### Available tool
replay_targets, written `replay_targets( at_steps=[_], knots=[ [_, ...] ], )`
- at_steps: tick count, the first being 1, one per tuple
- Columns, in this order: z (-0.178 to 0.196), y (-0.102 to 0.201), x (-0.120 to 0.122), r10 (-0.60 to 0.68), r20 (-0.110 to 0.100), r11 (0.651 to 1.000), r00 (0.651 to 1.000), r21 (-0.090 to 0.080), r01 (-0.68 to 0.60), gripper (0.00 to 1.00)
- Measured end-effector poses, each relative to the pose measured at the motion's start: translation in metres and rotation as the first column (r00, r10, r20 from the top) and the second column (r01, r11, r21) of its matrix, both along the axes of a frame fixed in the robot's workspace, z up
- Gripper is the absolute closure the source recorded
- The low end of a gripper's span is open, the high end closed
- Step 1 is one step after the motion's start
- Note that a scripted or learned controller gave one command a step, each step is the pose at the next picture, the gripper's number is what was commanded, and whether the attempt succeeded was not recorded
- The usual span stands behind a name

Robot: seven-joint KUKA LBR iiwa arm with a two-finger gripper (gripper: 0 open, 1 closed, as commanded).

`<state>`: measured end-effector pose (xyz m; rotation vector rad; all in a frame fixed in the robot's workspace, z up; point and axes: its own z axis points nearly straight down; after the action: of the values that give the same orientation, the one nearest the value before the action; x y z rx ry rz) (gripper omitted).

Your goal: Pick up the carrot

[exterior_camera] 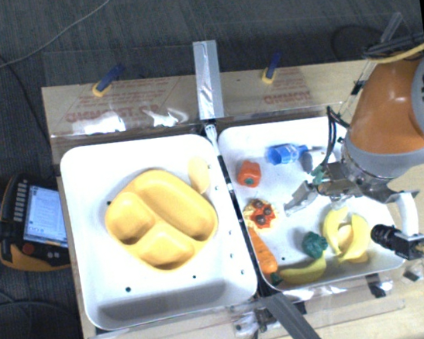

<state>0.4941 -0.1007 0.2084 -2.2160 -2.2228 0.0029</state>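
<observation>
The carrot [263,254] is orange and lies along the left wall of the right bin [323,127], near the front, with its tip pointing toward the back. My gripper [300,195] hovers in the middle of that bin, up and to the right of the carrot and well apart from it. Its fingers stand open with nothing between them. The grey arm with its orange band [388,112] comes in from the right.
Around the carrot lie a red-orange spotted item [261,212], an orange fruit [249,173], a blue object [282,153], a green item [313,244] and yellow bananas [345,234]. A banana [303,272] touches the carrot's front end. The left bin [105,297] holds a large yellow form [160,215].
</observation>
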Motion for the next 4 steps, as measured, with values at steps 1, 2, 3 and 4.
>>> replay_targets(
  at_steps=[1, 2, 3, 4],
  knots=[
    [-0.112, -0.001, -0.009, 0.064, 0.000, 0.998, 0.998, 0.001, -0.064, 0.00],
    [-0.025, 0.031, 0.007, 0.489, 0.003, 0.873, 0.873, 0.000, -0.489, 0.00],
    [-0.101, -0.001, -0.011, 0.509, 0.001, 0.861, 0.861, -0.001, -0.509, 0.00],
    [-0.117, -0.008, 0.002, 0.707, 0.009, 0.707, 0.707, -0.013, -0.707, 0.00]
  ],
)
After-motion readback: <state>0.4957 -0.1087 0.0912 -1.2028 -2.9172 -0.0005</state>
